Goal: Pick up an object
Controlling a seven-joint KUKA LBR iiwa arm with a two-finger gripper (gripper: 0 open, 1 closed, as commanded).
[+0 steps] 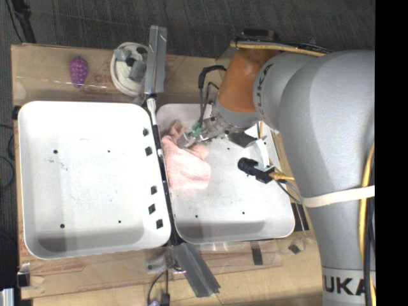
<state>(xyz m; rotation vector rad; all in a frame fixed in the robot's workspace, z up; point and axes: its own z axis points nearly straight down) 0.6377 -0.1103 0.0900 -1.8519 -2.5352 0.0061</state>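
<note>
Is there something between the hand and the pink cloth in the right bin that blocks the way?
Nothing visible blocks it: the hand is already at the upper edge of the pink cloth in the right bin.

Even overhead light, mild glare on white bins, slightly soft focus.

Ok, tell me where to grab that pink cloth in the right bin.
Probably best to pinch the pink cloth at its raised, bunched top edge near the gripper, coming straight down from above. It lies crumpled against the right bin divider wall, so a side approach looks blocked; the folds give something to pinch.
</note>
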